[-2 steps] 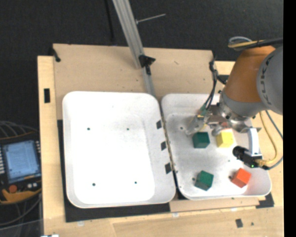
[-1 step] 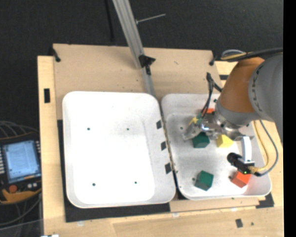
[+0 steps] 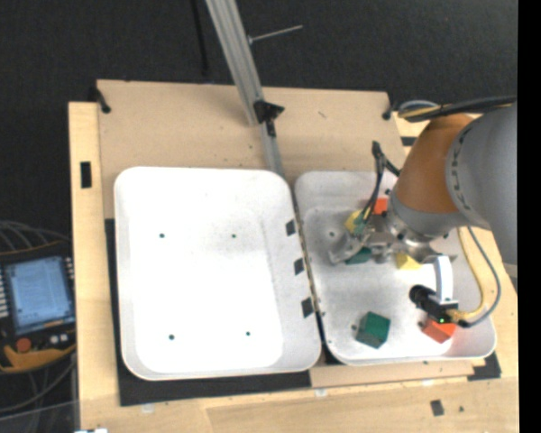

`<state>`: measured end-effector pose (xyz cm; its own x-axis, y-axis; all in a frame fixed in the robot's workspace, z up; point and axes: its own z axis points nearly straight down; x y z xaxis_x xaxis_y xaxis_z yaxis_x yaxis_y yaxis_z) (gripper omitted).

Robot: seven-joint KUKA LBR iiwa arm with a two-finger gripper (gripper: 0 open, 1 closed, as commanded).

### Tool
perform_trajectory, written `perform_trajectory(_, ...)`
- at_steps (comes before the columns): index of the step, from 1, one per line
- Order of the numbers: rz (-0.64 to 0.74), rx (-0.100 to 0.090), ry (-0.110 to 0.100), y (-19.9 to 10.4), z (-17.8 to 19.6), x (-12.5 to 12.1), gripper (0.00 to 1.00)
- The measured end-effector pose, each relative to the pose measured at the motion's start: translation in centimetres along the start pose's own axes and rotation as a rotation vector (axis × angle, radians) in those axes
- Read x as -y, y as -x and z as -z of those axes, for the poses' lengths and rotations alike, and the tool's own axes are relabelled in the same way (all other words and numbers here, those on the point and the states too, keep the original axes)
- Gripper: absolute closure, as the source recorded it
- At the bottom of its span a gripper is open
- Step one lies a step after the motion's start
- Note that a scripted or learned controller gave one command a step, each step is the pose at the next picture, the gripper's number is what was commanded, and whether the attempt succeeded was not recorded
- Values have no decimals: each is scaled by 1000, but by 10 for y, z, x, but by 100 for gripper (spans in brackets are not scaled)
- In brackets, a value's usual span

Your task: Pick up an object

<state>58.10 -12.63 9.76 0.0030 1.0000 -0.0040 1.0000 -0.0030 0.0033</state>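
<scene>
The grey robot arm with an orange band (image 3: 433, 183) reaches in from the view's right and bends down over the right shallow white plastic bin (image 3: 406, 357). Its two-finger gripper (image 3: 353, 246) hangs low over the far middle of that bin, close to the divide between the two bins. Whether the claw is wide, narrow or clamped on anything cannot be told from this angle. Small things crowd around it: a small yellow piece (image 3: 354, 218) and a small orange piece (image 3: 380, 207) just beyond it, a dark green piece (image 3: 361, 256) partly hidden under it, and a second yellow piece (image 3: 402, 261) to its right. A green plastic cube (image 3: 372, 328) lies apart from the gripper on the bin floor towards the view's lower edge, and a small orange-red block (image 3: 437, 331) sits near the bin's lower right corner. The left shallow white plastic bin (image 3: 198, 269) touches the right one, both on the pale wooden bench (image 3: 180, 124). A slanted grey metal rail (image 3: 236, 48) crosses the bench's far edge, and a handheld control pendant with a lit blue screen (image 3: 34, 294) lies left of the bench.
</scene>
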Motion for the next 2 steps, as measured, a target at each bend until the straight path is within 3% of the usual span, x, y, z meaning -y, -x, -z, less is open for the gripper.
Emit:
perform_trajectory(1, -6, -3, 2, -1, 11, 0, 100)
perform_trajectory(2, 4, -3, 4, 1, 75, -2, 100)
